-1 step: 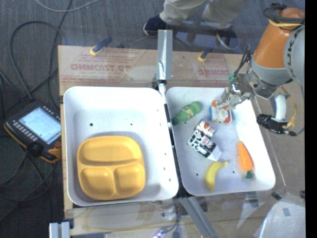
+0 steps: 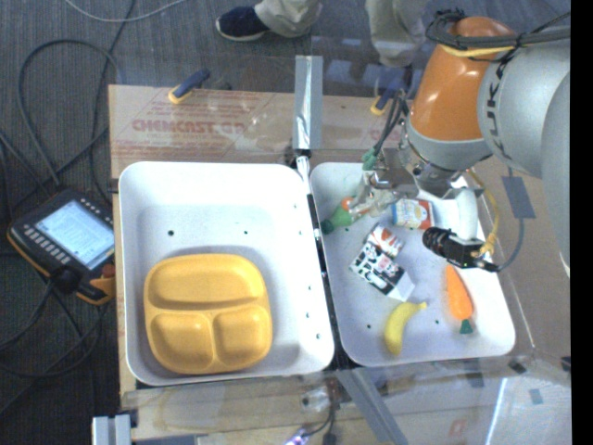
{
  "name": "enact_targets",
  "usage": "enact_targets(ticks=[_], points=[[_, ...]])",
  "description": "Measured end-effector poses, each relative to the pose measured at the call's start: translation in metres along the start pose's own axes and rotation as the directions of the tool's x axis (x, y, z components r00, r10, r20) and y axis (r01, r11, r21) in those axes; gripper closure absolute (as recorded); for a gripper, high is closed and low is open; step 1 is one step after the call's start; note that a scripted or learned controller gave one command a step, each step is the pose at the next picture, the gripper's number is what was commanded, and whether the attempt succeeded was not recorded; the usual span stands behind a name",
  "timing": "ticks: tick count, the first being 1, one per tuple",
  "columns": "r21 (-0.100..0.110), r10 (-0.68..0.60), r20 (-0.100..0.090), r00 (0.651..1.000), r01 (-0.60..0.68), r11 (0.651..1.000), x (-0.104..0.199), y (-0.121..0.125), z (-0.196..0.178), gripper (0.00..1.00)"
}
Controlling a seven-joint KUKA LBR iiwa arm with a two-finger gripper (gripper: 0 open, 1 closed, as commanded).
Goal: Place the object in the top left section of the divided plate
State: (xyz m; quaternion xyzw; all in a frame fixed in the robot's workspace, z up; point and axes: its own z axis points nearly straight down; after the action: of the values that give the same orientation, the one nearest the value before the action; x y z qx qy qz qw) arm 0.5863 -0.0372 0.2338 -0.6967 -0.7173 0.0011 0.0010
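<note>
From my console, the pincer [image 2: 375, 191] sits low over the upper left corner of the right bin [image 2: 496, 336], hanging from the grey arm [image 2: 519, 82] with its orange band. Whether its grip is wide or narrow I cannot tell — the wrist hardware hides most of it. Just below and left of it lies a small orange and green toy [image 2: 341, 215], close against the bin's left wall; I cannot say whether the pincer touches it, and I see nothing clearly held.

Further out in the same bin I see a white and blue packet [image 2: 410, 213] right beside the wrist, a black and white patterned box [image 2: 380, 260] tilted on the bin floor near the middle, and a banana [image 2: 400, 324] near the lower edge, its long axis running from lower left to upper right. A carrot [image 2: 460, 297] lies by the right wall, nearly upright in the view, green end toward the bottom.

The left bin [image 2: 167, 193] holds the yellow divided plate [image 2: 209, 311] in its lower part — one wide section at top, two smaller ones beneath. Both bins rest on the bench [image 2: 185, 123], and a teach pendant [image 2: 67, 241] lies on the floor to the left.
</note>
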Motion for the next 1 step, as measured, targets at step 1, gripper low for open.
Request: enact_targets(ticks=[1], points=[[0.0,-0.331,0.0,0.944,0.331,0.944,0.0569,-0.0326,-0.0283,1.0]])
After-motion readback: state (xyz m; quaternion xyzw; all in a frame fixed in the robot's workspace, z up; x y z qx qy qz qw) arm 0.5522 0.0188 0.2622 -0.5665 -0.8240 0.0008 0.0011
